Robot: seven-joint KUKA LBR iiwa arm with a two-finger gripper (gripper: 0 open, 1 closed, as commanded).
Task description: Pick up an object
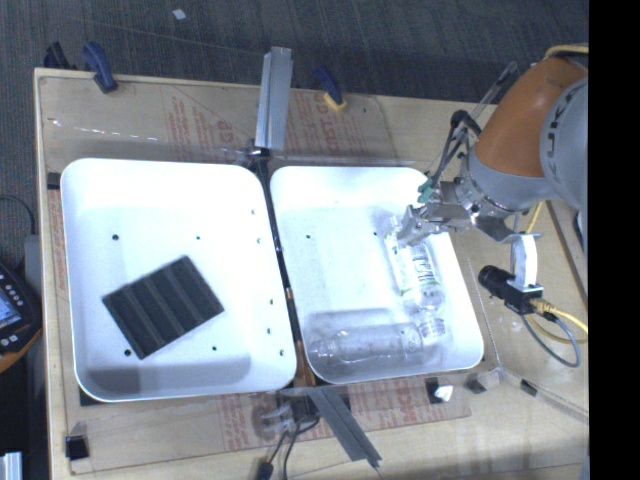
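Two clear plastic bottles lie in the right bin (330,193). One bottle (418,278) runs along the bin's right wall, and the other bottle (365,340) lies across the front. My gripper (408,228) hangs low over the far end of the right-wall bottle, at the bin's right side. A black ridged rectangular pad (163,305) lies flat in the left bin (150,183), towards its front left.
A metal bar (273,98) stands upright behind the seam between the bins, and another metal bar (340,430) sits in front of it. Blue clamps (98,65) hold the bench's back edge. A yellow cable (560,318) loops to the right of the right bin.
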